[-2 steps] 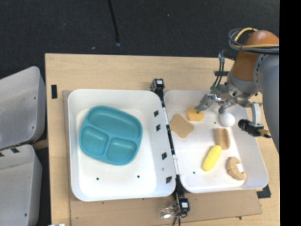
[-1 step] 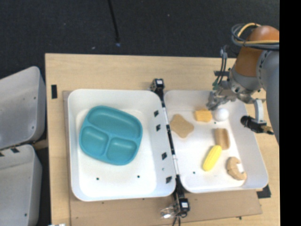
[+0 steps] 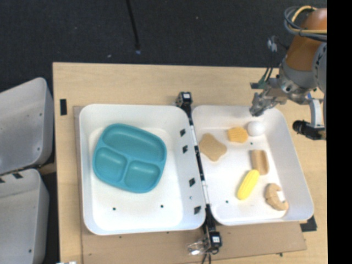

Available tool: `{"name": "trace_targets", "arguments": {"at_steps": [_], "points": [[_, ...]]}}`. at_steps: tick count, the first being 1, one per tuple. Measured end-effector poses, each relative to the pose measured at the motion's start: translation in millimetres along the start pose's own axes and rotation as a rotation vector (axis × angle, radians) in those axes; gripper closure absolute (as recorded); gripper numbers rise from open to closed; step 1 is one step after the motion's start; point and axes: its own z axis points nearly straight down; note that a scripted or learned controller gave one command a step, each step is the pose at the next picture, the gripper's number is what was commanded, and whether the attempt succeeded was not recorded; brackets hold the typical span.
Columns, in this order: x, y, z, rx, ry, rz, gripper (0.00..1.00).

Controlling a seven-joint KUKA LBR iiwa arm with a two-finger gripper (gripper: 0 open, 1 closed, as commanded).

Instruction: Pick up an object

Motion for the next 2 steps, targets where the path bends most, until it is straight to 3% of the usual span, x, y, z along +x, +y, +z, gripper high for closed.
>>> {"name": "trace_targets", "arguments": {"at_steps": [1, 2], "points": [[-1.4, 1.6, -55.2, 0.000, 0.000, -0.002, 1.00], [-2.3, 1.6, -25.3, 0.008, 0.000, -0.003, 1.00]]}}
